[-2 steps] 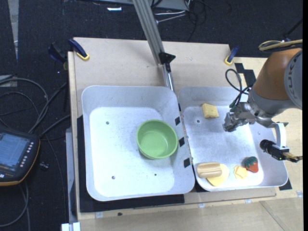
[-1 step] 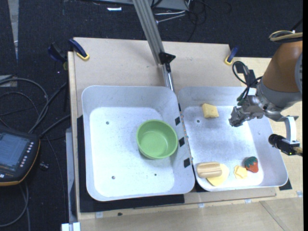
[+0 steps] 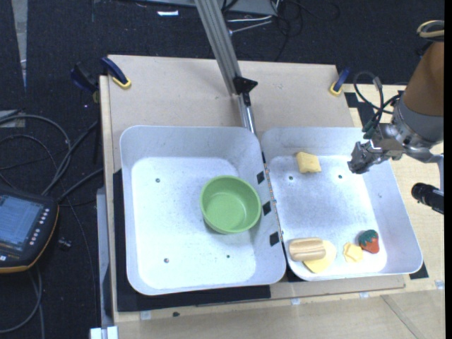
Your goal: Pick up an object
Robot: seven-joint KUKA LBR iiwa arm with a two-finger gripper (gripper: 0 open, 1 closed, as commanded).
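Two white bins sit on the table point(image 3: 176, 83). The left bin point(image 3: 141, 189) holds one green bowl point(image 3: 229, 203). The right bin point(image 3: 395, 210) holds a yellow chunk point(image 3: 308, 162) at its far side and, along the near edge, one hot-dog bun point(image 3: 306, 248), one yellow piece point(image 3: 352, 252) and one strawberry point(image 3: 369, 241). The hand point(image 3: 358, 159) hovers right of the chunk; whether it is open, I cannot tell.

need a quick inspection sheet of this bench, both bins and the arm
surface: tan bench bearing left bin and right bin, side by side
job's things: green bowl in left bin; yellow chunk, bun, small yellow piece, red piece in right bin
clutter: clamps at bench's far corners
grippers: gripper over right bin's far right, holding nothing seen
cables: black ones on floor left; more by arm
surroundings: handheld pendant at left; metal pole
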